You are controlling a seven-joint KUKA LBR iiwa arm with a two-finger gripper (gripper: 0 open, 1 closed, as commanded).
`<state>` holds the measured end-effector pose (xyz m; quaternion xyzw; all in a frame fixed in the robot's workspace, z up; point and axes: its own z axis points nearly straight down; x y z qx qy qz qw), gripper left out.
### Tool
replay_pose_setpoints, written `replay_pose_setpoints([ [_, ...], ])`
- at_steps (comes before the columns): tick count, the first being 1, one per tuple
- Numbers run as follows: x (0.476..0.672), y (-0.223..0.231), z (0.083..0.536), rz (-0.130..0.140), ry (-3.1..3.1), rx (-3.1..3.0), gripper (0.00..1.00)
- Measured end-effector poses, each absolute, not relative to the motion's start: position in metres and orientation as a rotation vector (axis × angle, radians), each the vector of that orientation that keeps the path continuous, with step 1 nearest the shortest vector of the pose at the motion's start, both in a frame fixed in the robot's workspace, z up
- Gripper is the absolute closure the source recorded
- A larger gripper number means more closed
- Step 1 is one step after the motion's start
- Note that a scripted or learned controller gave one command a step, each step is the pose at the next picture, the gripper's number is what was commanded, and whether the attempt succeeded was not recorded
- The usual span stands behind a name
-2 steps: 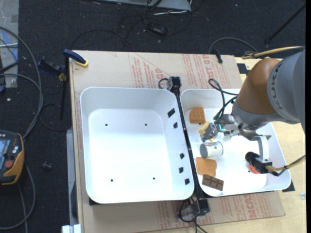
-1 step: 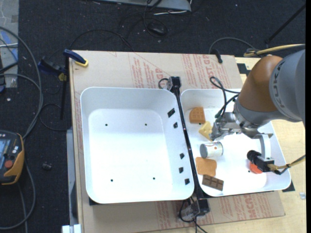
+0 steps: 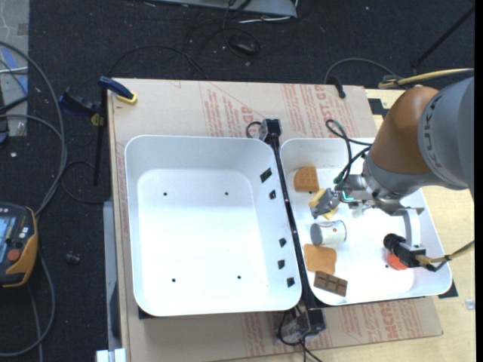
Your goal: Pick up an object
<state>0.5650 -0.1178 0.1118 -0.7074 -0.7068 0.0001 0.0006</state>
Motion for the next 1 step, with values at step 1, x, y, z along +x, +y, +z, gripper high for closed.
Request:
replay_pose_setpoints([
  [1,0.5856,-0.1005,0.0915,0.001,-2.222,-2.218,0.0],
])
